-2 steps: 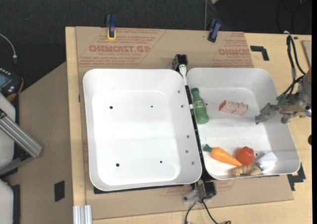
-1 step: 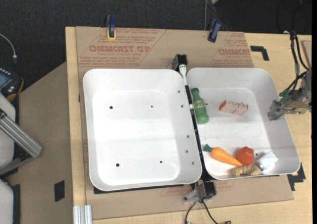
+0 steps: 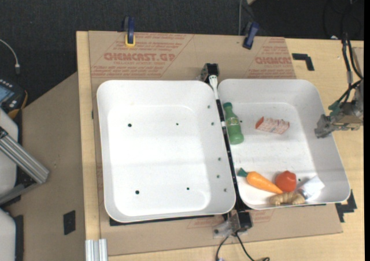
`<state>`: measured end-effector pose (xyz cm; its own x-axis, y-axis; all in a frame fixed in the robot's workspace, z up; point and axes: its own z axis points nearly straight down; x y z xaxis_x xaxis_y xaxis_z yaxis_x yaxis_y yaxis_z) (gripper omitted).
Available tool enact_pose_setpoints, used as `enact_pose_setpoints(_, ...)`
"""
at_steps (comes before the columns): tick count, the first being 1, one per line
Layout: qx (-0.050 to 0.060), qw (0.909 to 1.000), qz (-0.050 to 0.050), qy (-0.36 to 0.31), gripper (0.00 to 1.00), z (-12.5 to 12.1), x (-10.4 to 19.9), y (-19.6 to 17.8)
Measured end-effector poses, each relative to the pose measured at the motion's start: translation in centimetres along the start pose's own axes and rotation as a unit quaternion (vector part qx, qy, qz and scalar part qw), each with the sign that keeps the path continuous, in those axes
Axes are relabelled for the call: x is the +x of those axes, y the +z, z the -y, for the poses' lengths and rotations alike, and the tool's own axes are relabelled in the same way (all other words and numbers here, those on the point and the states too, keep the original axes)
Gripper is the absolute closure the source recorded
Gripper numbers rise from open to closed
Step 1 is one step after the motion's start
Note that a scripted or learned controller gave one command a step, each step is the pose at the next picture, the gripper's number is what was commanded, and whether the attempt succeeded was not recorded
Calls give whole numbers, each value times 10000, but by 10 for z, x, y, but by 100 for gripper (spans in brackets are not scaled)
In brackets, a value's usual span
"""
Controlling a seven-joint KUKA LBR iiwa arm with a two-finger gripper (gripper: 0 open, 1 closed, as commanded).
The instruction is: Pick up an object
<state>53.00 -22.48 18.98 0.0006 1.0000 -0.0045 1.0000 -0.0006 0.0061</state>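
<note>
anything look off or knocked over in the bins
One thing: the green bottle lies on its side against the left wall of the right bin rather than standing. The carrot, tomato and ginger root are crowded into the near corner. No spill or damage is visible.

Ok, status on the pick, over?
Gripper at right bin's right rim, holding nothing visible. Bottle, carrot, tomato lie untouched. Path clear.

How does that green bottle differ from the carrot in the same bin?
The green bottle is green with a white band; the carrot is orange with a green top. The bottle lies against the bin's left wall, lengthwise along it; the carrot lies near the front, at a slant. Both lie flat in the right bin.
</note>
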Motion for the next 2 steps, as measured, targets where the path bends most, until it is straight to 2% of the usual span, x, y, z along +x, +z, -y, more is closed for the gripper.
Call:
enact_pose_setpoints(1,6,10000,-36,-50,100,50,101,-76)
enact_pose_setpoints(2,13,10000,-15,-11,100,49,95,-82)
